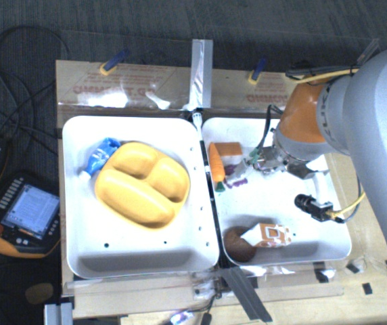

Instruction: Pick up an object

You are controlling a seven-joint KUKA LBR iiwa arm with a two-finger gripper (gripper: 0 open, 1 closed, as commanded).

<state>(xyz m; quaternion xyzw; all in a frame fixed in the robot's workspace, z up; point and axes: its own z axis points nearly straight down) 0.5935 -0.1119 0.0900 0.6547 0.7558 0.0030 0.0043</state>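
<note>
My gripper reaches down into the right bin, at its upper middle, under the orange wrist band. Just left of it lie a small brown box, an orange carrot along the bin's left wall, and a small purple piece. A brown ball and a white-and-orange carton rest at the bin's near edge. In the left bin sit a large yellow bun-shaped toy and a blue wrapper at its upper left. I see nothing lifted.
A black cylindrical fitting with a cable hangs off the arm over the right bin. The grey arm body covers that bin's right side. A divider wall separates the bins. A handheld pendant and cables lie left of the bench.
</note>
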